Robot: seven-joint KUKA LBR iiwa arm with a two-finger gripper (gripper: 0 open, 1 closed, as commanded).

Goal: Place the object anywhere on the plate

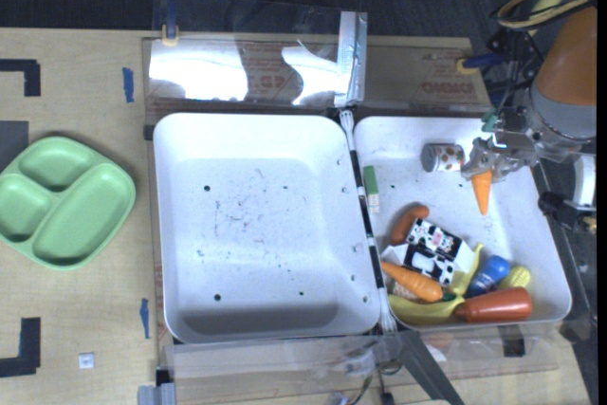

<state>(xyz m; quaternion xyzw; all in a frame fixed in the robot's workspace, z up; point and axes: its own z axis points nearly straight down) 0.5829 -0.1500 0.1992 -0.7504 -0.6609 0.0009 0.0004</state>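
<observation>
The green plate (64,201), divided into three compartments, lies on the wooden bench at the far left, outside both bins. My gripper (493,158) hovers over the upper right part of the right bin (555,266). A small orange carrot (483,191) hangs point-down from it, its top end pinched between the fingers (477,162). Gripper and carrot are far to the right of the plate, with the whole left bin (251,133) between them.
A small grey can (438,156) lies just left of the gripper. Several toy foods are piled at the right bin's near end: a sausage (408,221), a black-and-white box (434,248), a larger carrot (413,281), a banana (427,308), a red pepper (494,303).
</observation>
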